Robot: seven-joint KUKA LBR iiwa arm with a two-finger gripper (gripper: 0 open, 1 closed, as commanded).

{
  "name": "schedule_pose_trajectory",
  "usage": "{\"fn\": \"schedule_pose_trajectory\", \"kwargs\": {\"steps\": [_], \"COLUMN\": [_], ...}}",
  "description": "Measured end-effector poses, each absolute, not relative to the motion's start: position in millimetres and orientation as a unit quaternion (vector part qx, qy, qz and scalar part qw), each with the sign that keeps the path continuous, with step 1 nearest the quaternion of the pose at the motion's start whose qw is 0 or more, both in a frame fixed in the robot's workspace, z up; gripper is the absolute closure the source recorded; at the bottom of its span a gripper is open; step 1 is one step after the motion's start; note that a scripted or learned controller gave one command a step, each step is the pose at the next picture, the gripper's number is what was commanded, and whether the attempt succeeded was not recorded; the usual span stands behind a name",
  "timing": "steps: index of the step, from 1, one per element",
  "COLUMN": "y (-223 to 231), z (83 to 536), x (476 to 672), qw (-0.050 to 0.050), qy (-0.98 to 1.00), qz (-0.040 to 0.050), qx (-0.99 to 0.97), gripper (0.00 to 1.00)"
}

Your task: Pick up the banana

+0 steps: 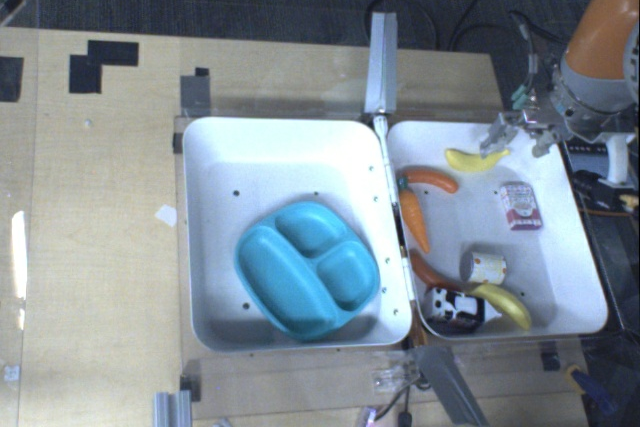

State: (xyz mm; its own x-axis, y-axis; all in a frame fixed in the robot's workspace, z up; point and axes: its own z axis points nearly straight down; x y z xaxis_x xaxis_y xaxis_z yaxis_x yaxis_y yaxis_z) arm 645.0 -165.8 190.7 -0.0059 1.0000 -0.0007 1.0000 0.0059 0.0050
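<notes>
On the pale wooden bench, the left white bin holds a blue divided plate with three compartments, lying toward the near half of the bin and tilted a little askew. A metal rail runs away from the seam between the two bins toward the far side. In the right white bin, close to its left wall, an orange hot dog lies crosswise, and just nearer than it a carrot points toward the near side along that wall. A reddish sausage lies nearer still, reaching toward the near left corner, where a black-and-white toy sits against the near wall. Beside these stands a small tilted can, with a yellow banana just near of it, close to the near wall. A second banana, the smaller one, lies at the far side of the bin, right of the hot dog's far end. A small red-and-white packet lies flat toward the right wall. The gripper hangs over the far right part of this bin, its metal fingers spread apart and released, one fingertip just beside or touching the right end of the far banana; nothing is clasped between them. The grey arm with its orange band enters from the far right.
</notes>
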Motion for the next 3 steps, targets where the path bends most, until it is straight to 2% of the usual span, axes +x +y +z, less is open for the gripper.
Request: {"fn": "schedule_pose_trajectory", "kwargs": {"steps": [1, 2, 3], "y": [-158, -162, -173], "z": [311, 260, 145], "x": [593.3, 489.6, 487.9], "qw": [0.003, 0.001, 0.001], "qy": [0.620, 0.612, 0.600], "qz": [0.0021, 0.0011, 0.0011], "qx": [0.784, 0.791, 0.800], "gripper": [0.00, 0.00, 0.00]}}
